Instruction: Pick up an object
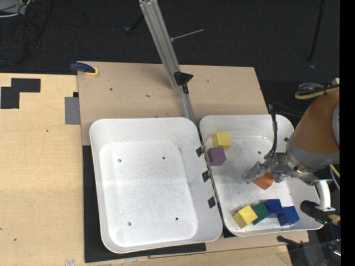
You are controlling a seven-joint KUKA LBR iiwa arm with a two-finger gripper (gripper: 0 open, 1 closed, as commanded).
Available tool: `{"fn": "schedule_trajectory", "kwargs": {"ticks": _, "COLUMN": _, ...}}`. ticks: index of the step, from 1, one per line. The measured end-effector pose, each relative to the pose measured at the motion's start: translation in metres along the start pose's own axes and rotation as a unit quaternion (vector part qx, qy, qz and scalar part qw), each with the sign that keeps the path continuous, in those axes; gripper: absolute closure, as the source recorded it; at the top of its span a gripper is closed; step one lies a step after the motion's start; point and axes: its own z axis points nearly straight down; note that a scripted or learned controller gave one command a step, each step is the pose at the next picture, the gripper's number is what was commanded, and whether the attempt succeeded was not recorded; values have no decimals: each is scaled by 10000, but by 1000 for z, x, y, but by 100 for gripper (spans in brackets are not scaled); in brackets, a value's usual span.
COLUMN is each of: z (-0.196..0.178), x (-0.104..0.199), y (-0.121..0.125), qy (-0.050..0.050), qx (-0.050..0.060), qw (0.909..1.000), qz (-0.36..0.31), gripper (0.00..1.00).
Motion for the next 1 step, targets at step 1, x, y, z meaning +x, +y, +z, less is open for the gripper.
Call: {"fn": "schedule_trajectory", "kwargs": {"ticks": 1, "z": -12, "x": -2, "y": 0, "qy": 3, "qx": -7, "qw": 10000, "qz": 38, "gripper": 100}}
